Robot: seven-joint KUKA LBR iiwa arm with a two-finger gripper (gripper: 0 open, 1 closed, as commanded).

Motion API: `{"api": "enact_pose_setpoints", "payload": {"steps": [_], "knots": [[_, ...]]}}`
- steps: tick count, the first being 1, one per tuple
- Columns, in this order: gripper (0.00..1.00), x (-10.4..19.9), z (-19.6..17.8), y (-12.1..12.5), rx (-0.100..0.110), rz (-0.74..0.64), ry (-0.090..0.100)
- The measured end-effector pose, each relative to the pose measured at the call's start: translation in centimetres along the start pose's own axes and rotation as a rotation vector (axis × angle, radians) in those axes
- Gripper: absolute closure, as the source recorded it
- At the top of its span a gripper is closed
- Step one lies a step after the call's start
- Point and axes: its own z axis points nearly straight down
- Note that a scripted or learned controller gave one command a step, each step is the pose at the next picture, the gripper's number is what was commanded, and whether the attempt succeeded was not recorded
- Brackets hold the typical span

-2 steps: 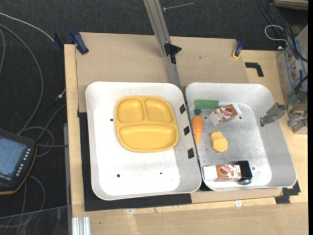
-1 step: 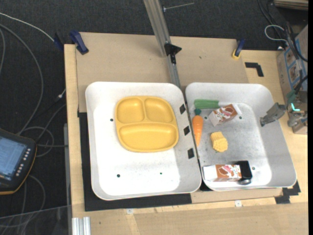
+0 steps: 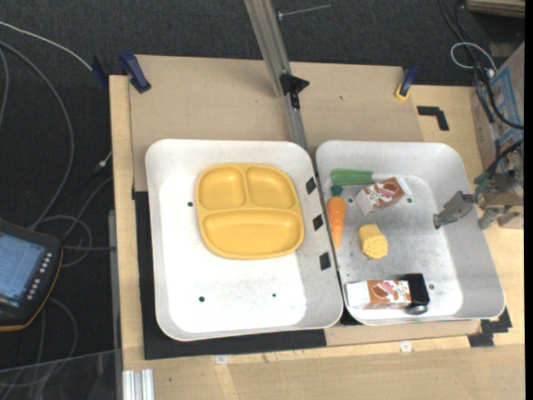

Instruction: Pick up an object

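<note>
Progress: early, by my judgement; nothing is lifted and every candidate object lies on a bin floor.
Gripper [image 3: 450, 211]: at the right edge of the right bin [image 3: 466, 161], reaching in from the right, low over bare floor. Nothing is seen in its grasp; how far apart it stands I cannot tell at this size.
Corn piece [image 3: 374, 242]: the nearest candidate, left of the gripper and slightly toward the front rim, well apart from it.
Upper carton [image 3: 383, 196]: small red-and-white milk carton, left of the gripper at about its level, lying flat.
Carrot [image 3: 336, 217]: further left, by the bin's left wall, its green top [image 3: 351, 177] just behind.
Lower carton [image 3: 388, 292]: toward the front rim, left of the gripper, a black object [image 3: 416, 293] touching its near end.
Left bin [image 3: 171, 223]: far left of the gripper; bears a yellow divided plate [image 3: 248, 210].
Remaining: choose an object, move over it, descend, close, lift. All of it is outstanding.
</note>
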Motion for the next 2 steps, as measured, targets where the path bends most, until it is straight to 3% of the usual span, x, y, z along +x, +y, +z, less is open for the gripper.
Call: {"api": "enact_pose_setpoints", "payload": {"steps": [2], "knots": [[0.0,-0.2,12.2,-0.2,0.002,0.0,0.002]]}}
